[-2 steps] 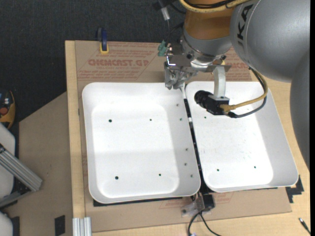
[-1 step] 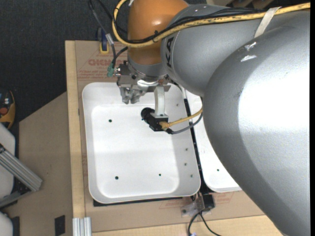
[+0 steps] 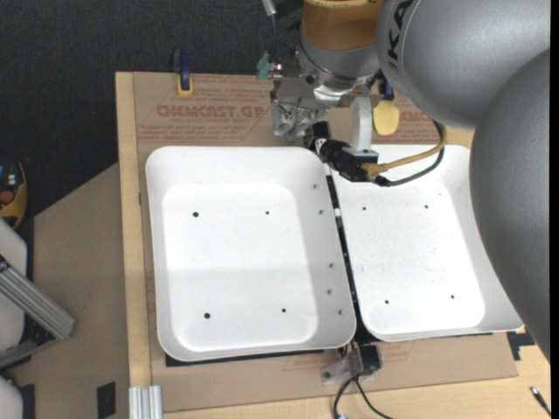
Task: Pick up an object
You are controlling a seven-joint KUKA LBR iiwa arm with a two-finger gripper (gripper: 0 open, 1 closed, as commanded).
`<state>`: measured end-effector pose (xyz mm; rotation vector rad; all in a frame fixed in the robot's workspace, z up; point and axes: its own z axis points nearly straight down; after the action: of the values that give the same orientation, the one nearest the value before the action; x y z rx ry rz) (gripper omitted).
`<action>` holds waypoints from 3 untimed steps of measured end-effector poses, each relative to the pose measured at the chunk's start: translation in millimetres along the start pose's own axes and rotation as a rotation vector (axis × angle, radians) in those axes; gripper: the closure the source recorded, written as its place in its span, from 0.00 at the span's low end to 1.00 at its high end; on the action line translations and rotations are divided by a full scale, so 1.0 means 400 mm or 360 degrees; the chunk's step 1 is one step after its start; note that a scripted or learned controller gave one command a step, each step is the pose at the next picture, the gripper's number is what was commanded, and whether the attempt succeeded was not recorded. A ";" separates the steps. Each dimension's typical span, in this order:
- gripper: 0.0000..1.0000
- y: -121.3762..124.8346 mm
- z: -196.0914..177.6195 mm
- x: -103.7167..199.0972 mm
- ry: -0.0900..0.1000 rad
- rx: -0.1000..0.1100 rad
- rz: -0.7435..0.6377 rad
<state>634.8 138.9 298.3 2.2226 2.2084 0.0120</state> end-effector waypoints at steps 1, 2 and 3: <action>1.00 -0.036 -0.051 -0.026 0.0001 0.0013 -0.0008; 1.00 0.008 0.185 0.114 0.0001 0.0030 -0.0017; 1.00 0.001 0.038 -0.007 0.0000 0.0010 -0.0004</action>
<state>635.3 136.0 283.2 2.2233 2.2144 0.0053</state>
